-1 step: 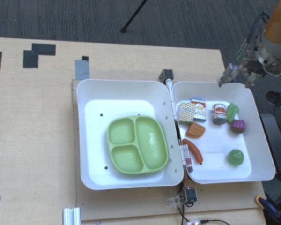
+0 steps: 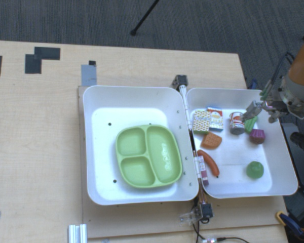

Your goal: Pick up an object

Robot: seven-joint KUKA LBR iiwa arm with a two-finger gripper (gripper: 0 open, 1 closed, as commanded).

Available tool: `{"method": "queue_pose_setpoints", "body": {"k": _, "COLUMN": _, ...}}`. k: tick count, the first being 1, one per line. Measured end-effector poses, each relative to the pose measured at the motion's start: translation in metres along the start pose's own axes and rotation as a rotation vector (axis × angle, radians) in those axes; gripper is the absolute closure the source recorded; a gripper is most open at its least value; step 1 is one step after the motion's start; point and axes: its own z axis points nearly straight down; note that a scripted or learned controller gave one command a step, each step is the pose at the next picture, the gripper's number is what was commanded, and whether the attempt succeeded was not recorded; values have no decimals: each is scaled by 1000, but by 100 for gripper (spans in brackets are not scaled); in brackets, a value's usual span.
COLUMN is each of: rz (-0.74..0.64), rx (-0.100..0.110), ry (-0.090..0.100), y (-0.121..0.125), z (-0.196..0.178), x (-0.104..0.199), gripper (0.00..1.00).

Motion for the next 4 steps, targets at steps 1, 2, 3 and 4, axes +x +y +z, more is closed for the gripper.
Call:
{"method": "queue_pose_setpoints", "body": {"k": 1, "rz": -2, "rx": -22, "ry": -8, "y": -28, "z": 79, "x": -3, "gripper": 0}}
{"method": "queue_pose_setpoints", "body": {"k": 2, "rz": 0, "rx": -3, "ry": 0, "y": -46, "z": 93, "x": 9, "gripper": 0}}
{"method": "queue_pose_setpoints", "body": {"k": 3, "rz": 2, "rx": -9, "ry": -2, "y": -98, "z": 109, "x": 38, "gripper": 0}}
{"method": "queue_pose_setpoints", "body": {"k": 4, "rz": 1, "rx": -15, "ry": -2, "y": -96, "z": 98, "x": 39, "gripper": 100}}
